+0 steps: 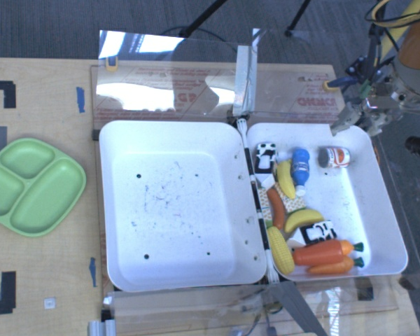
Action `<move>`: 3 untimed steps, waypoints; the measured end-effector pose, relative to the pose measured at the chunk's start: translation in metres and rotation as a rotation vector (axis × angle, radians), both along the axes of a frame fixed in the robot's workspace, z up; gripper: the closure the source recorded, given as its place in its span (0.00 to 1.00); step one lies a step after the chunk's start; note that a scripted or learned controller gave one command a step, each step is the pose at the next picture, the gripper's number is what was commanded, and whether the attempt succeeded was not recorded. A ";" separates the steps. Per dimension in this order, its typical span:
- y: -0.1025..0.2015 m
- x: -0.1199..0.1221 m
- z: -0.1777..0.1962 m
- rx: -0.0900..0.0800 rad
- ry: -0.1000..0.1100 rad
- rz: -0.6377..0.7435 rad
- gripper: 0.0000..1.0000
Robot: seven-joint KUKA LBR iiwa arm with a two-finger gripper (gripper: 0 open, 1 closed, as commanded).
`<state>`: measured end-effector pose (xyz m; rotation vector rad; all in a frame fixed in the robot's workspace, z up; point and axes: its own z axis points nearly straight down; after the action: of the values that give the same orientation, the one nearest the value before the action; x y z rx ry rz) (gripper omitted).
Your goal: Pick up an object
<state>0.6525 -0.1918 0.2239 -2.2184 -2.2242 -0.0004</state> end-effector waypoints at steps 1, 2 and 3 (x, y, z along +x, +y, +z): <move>0.052 0.015 -0.107 0.000 0.000 0.034 0.00; 0.044 0.016 -0.044 -0.001 -0.003 0.026 0.00; 0.052 0.016 -0.137 -0.002 -0.005 -0.029 0.00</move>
<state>0.6682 -0.1400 0.0867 -2.2542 -2.1943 -0.0036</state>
